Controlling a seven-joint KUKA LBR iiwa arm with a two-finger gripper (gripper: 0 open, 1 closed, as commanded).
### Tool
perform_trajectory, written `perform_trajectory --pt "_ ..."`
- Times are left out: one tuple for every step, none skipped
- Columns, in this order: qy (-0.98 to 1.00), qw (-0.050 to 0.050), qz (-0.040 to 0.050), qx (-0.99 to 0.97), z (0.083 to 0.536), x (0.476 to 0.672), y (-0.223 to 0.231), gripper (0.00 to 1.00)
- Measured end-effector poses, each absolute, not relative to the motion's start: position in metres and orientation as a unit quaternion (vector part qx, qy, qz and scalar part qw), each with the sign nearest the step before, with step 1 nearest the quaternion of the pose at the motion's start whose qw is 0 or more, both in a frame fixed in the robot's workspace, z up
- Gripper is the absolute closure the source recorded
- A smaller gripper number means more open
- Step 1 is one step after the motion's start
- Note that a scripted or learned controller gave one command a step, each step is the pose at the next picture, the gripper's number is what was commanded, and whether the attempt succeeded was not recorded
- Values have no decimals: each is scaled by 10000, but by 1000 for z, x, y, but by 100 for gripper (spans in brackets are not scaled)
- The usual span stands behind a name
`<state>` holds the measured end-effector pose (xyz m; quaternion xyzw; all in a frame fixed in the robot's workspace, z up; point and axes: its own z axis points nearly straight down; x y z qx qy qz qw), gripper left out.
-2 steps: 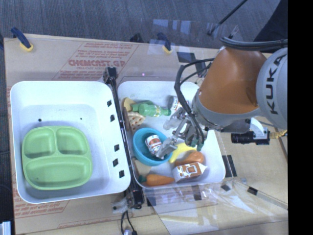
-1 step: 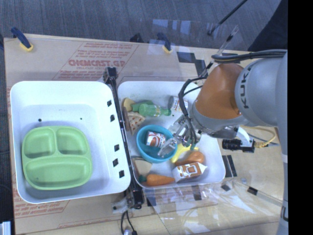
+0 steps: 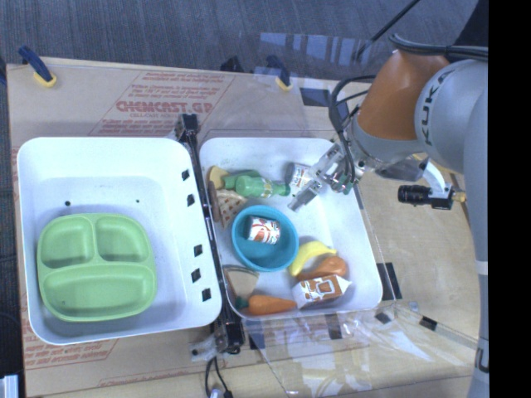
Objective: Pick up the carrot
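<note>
Carrot (image 3: pixel 270 304) — orange, tapered, lying flat along the right bin's (image 3: pixel 366 247) near wall, beside a small carton (image 3: pixel 323 289). End effector (image 3: pixel 305 191) — fingers spread, gripping nothing.

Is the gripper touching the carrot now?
Apart. In the camera view the gripper is near the bin's far side, and the carrot lies at its near edge.

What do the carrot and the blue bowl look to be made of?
Carrot: likely moulded plastic toy food, smooth uniform orange with a slight sheen. Blue bowl: probably hard plastic, glossy even colour and a thick rounded rim. Neither is certain from this view.
</note>
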<state>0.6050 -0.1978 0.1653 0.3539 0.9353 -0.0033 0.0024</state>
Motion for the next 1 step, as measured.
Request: perform_trajectory --pt "9431 51 -15 3324 252 653 -209 0"
